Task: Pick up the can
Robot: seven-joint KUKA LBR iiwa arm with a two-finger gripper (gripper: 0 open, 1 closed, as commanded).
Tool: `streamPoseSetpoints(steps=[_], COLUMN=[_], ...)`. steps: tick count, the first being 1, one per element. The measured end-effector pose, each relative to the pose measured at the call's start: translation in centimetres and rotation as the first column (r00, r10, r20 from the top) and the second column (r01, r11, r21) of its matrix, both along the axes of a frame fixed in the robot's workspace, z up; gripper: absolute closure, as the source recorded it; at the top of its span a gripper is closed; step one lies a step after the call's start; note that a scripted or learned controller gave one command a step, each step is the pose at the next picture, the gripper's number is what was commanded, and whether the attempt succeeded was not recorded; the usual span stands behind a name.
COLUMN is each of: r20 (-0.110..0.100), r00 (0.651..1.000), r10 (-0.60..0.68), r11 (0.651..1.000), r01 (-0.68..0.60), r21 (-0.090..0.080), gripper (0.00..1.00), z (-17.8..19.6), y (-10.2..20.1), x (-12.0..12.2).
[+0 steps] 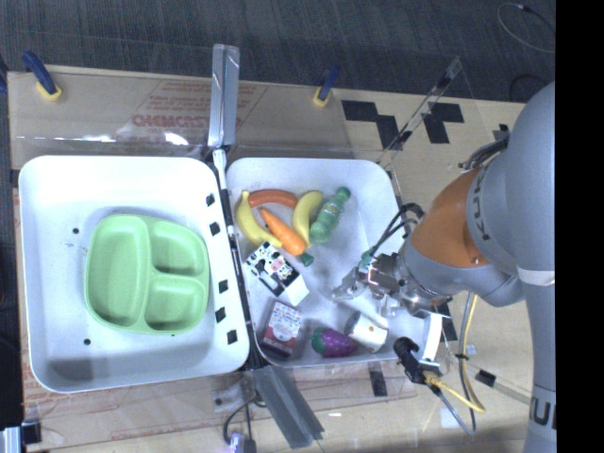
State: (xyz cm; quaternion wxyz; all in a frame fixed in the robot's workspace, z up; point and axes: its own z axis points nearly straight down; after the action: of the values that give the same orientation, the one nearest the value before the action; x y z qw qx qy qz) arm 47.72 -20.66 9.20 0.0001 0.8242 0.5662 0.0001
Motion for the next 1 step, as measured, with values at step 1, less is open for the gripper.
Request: streamPoseSetpoints(steps=[1], r20=[-0.001], r00=[1.000], r10=[0.006], r11=[1.000], r01=[-0.006], r21=[0.002], gripper=[1.00], z=[0.93], y=[0.09], x=[0.04])
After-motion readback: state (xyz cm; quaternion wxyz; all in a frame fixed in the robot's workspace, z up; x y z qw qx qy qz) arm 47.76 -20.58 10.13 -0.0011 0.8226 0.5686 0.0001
